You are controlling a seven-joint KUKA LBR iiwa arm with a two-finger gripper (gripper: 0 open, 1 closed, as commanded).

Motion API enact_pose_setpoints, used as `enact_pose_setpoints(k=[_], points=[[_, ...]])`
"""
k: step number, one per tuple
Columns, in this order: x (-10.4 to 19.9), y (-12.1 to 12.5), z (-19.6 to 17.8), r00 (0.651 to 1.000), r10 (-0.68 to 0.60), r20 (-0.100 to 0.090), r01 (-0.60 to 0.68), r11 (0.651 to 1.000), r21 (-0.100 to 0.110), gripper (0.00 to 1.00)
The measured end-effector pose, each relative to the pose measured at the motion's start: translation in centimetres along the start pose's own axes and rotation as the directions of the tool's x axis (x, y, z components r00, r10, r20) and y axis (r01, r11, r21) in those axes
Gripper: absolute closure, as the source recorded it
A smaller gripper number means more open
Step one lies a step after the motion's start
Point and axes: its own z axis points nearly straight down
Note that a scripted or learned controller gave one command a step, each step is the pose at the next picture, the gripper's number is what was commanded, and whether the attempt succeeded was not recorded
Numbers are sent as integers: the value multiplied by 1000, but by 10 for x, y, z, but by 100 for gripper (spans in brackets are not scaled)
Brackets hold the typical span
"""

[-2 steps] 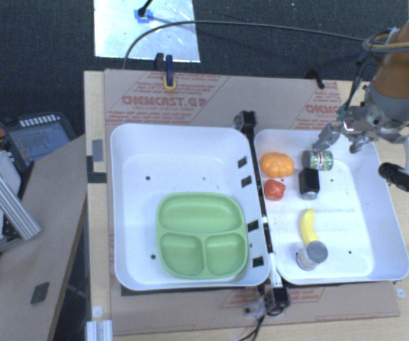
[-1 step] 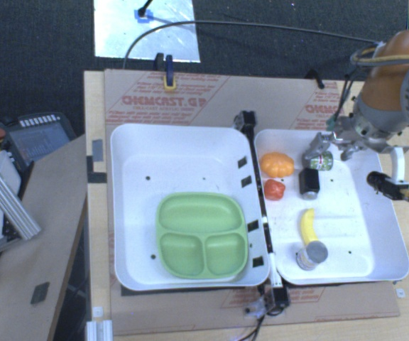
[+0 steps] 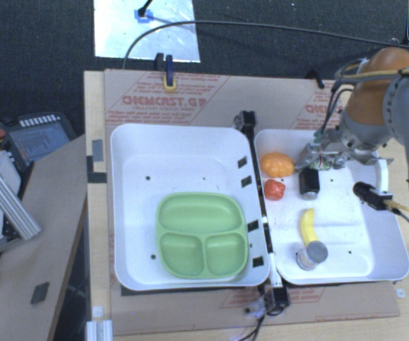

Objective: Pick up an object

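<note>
Camera view: a KUKA arm reaches from the right over the right bin (image 3: 385, 258).
Gripper (image 3: 309, 182): low in that bin, beside an orange fruit (image 3: 277, 164); whether it is clenched or released cannot be told.
Nearby: a small red object (image 3: 274, 188), a banana (image 3: 307, 225), a grey-capped can (image 3: 311, 254).
Left bin (image 3: 137, 151): a green divided plate (image 3: 202, 234).
</note>
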Motion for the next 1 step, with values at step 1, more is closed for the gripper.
enact_pose_setpoints(k=[1], points=[[4,2,-8,1000,-3,-5,3,1000,-9,100]])
